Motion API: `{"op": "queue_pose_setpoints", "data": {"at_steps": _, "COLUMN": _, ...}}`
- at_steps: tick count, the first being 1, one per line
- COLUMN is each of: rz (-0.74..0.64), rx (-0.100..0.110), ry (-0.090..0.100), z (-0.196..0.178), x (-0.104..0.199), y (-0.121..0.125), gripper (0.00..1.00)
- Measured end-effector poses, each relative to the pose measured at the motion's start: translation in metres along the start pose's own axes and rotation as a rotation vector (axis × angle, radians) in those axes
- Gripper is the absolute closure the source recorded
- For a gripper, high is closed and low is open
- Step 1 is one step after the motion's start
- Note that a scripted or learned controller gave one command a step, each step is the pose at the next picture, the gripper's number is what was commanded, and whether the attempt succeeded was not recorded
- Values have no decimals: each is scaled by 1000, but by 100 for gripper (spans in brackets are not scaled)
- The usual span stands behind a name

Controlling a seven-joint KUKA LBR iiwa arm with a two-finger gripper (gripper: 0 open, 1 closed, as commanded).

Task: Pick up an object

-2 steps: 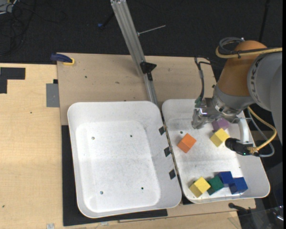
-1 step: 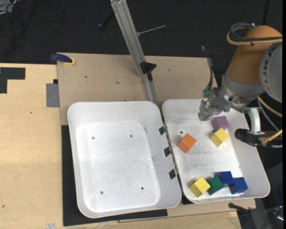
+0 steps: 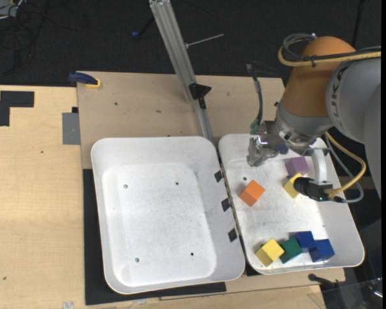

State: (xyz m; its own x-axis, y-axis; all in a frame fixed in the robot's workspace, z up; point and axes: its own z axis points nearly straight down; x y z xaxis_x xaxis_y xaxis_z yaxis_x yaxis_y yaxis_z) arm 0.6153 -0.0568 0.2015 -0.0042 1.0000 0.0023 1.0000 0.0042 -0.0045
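In the right bin [image 3: 347, 250] lie several small blocks. An orange cube [image 3: 251, 192] sits near the bin's left wall. A purple block [image 3: 297, 166] and a yellow block [image 3: 291, 187] lie further right, the yellow one partly covered by a black cable fitting. Along the front edge a yellow cube [image 3: 269, 252], a green block [image 3: 289, 248] and two blue blocks [image 3: 312, 244] are clustered. My gripper [image 3: 257, 152] hangs over the bin's back left part, above and just behind the orange cube, left of the purple block. I see nothing in it.
The left bin [image 3: 109, 172] stands beside the right one, joined by black clips [image 3: 225, 203]. A slanted metal rail [image 3: 180, 56] rises behind the bins. Yellow cables [image 3: 347, 179] loop off the wrist over the right bin's far side.
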Motion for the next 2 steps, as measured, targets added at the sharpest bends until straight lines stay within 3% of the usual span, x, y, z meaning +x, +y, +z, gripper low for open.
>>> {"op": "queue_pose_setpoints", "data": {"at_steps": 2, "rz": 0, "rx": -3, "ry": 0, "z": -30, "x": 111, "y": 0, "gripper": 100}}
